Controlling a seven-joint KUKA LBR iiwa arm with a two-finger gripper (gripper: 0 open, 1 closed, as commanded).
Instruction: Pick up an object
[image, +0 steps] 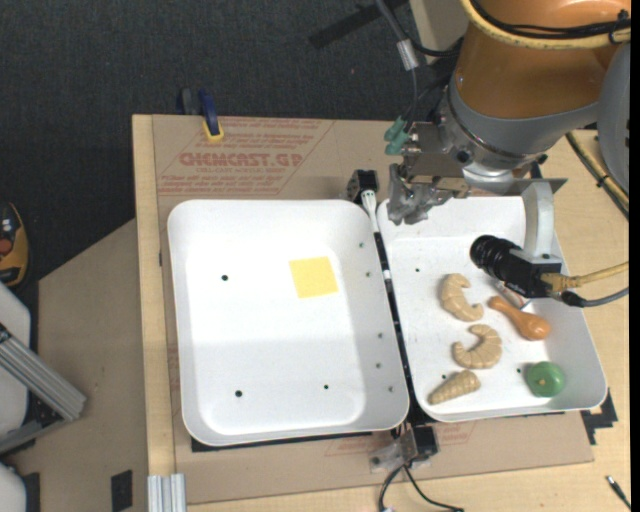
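the tool (412, 203) hovers over the right bin's (425, 300) back-left corner (pastries (470, 330) cluster mid-bin); whether its jaws are apart, i cannot tell.

The bench (150, 300) is a tan board with red lettering towards twelve o'clock. Two white bins lie on it, touching: the left bin (200, 330) at nine o'clock, the right bin (420, 270) at three.
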